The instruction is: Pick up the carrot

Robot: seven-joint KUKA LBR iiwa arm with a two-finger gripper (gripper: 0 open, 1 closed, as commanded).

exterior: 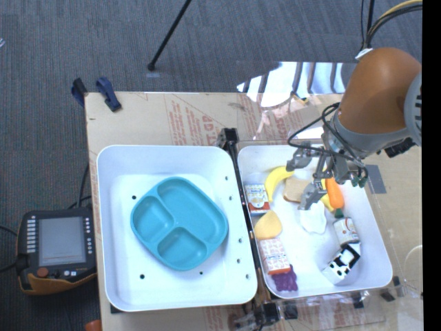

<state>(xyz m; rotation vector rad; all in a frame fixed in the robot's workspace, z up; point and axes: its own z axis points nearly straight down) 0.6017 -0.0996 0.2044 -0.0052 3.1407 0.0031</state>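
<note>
The grey arm with its orange band reaches in from three o'clock, wrist bent down over the right-hand shallow white bin (383, 254), its two-finger gripper (324, 185) lowered at the bin's one o'clock corner. The small orange carrot (334, 193) sits right at the fingers (whether they are clenched on it cannot be told). A yellow banana (275, 180) lies toward nine o'clock of the gripper. The left white bin (110, 185) holds a blue three-compartment plastic plate (179, 223).
</note>
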